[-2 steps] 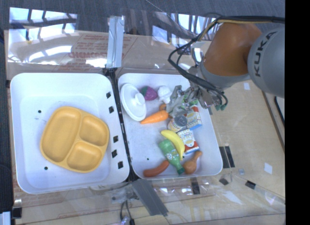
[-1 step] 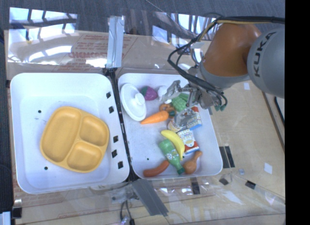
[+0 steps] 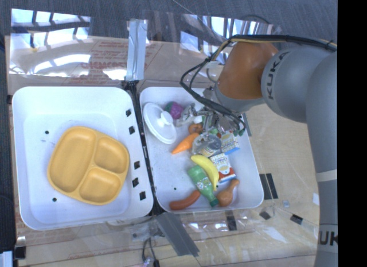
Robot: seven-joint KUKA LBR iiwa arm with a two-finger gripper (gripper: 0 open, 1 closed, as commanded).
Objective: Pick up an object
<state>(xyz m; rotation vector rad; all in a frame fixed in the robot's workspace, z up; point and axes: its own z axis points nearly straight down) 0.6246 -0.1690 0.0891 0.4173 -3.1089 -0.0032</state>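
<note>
Claw [image 3: 213,123] low in right bin [image 3: 251,174], over toy pile, grip state cannot tell | table [image 3: 275,128] pale wood, taped plastic sheeting | carrot [image 3: 185,143], banana [image 3: 207,169], green bottle [image 3: 202,182], sausage [image 3: 183,202] crowd right bin | yellow tray [image 3: 87,163] in left bin [image 3: 28,116]

We're looking down into a robotics lab here: a grey KUKA arm [image 3: 298,82] with cables looped at its wrist reaches over a desk [image 3: 275,225] patched with tape, where two white bins [image 3: 34,102] sit side by side, and toy food such as a plastic banana [image 3: 206,168] stands in for real groceries.
</note>
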